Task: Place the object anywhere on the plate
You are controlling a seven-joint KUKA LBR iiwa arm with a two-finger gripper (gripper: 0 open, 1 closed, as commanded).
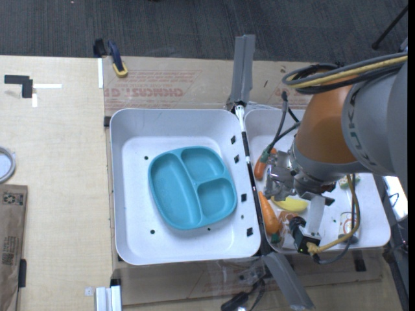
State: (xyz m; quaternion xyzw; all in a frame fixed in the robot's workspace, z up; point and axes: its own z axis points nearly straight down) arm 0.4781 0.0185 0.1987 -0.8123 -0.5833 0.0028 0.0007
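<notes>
A blue plate with three compartments lies in the left bin; nothing is on it. The arm reaches down into the right bin, its orange band and wrist covering most of that bin. The gripper is low at the bin's left side, among the objects. One carrot lies along the bin's left wall just below the gripper. Another orange carrot sits above it near the wall. A yellow piece, like a banana, rests right beside the gripper under the wrist.
A grey divider post stands between the bins at the back. Cables hang from the wrist over the right bin. A roll of tape and a blue-yellow clamp lie on the bench to the left.
</notes>
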